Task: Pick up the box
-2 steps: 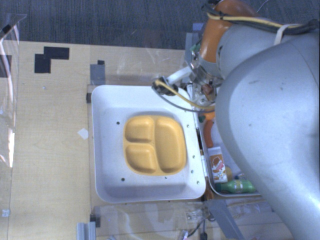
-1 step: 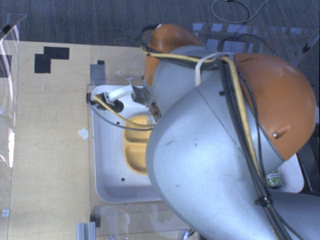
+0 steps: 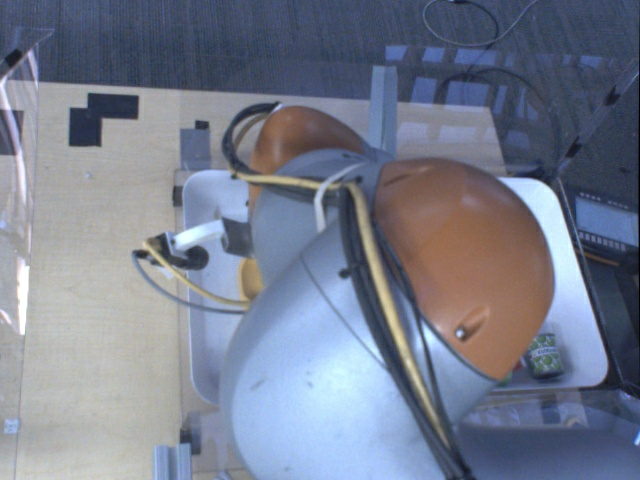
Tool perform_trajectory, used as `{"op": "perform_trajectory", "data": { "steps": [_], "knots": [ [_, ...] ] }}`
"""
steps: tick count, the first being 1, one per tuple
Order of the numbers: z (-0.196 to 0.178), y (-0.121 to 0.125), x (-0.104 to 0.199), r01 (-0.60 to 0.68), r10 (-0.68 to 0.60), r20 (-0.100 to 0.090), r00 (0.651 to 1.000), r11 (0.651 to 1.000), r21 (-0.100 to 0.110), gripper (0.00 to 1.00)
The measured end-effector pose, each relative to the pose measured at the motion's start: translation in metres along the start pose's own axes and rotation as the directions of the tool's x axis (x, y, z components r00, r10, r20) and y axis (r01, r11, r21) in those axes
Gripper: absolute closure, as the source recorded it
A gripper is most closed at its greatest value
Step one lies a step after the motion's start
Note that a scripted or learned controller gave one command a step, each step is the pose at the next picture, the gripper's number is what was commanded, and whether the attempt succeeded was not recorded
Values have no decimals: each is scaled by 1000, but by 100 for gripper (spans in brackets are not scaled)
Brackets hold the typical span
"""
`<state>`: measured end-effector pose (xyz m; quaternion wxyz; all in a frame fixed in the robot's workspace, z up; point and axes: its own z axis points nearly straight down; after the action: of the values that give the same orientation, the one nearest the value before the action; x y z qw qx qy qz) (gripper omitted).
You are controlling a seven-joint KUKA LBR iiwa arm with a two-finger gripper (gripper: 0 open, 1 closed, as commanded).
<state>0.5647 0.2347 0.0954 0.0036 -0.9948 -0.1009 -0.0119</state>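
My grey arm [image 3: 330, 368] with its orange covers [image 3: 460, 258] reaches across from the right and hides most of both bins. Its wrist end, with a second orange band [image 3: 300, 133], hangs over the left bin [image 3: 200, 298]. A white bracket [image 3: 200, 236] and a black fitting [image 3: 192, 259] with looped cables stick out to the left of the wrist. A small yellow thing [image 3: 249, 279] peeks out under the arm inside the left bin; what it is I cannot tell.
The right bin [image 3: 575, 268] shows along its right side, with a small green can-like object [image 3: 545, 356] near its front corner. Wooden bench top [image 3: 90, 298] spreads to the left. A clear panel stands at the far left edge.
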Motion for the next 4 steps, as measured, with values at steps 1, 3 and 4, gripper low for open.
{"op": "perform_trajectory", "data": {
  "steps": [1,3,4],
  "knots": [
    [-4,17,-42,13,-13,-12,1000,1000,11,100],
    [-78,0,-75,298,-298,33,954,954,3,100],
    [-78,0,-75,298,-298,33,954,955,3,0]
  ]
}}
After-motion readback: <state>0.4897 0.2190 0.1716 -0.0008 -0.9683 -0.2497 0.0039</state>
